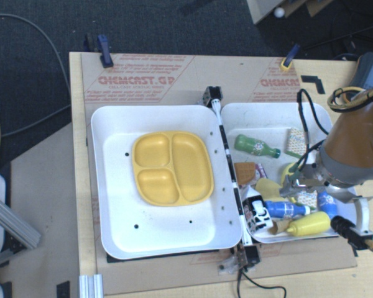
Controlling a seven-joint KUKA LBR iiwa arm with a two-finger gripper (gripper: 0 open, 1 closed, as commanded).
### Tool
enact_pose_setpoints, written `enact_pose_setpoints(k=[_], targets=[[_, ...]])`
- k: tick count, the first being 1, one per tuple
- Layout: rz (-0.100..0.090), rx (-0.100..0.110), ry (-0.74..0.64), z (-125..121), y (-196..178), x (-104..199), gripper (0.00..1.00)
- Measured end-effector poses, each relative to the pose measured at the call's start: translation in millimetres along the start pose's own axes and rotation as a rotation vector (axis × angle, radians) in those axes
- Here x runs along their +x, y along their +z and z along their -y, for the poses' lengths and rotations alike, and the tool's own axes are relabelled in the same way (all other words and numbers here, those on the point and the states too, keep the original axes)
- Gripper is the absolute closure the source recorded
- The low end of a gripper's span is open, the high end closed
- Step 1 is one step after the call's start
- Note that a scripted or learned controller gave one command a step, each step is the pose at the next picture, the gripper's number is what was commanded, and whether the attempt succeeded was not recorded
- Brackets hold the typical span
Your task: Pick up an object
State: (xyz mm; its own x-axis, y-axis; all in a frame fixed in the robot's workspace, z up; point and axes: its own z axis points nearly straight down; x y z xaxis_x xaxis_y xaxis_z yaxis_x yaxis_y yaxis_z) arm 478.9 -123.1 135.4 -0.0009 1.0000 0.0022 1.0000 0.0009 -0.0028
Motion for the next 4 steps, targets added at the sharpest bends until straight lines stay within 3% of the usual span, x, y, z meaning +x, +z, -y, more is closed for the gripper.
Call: enact_pose_setpoints(k=[1, 2, 3, 4], targets=[[0.0, 0.0, 0.001, 0.1, 0.0, -0.2, 0.0], [0.005, -0.011, 0.0, -58.4, 46.7, -29.5, 0.0], [0.006, -0.013, 0.0, -58.8, 37.3, -29.3, 1.0], [0.001, -0.004, -0.001, -99.9, -49.7, 48.7, 1.0]])
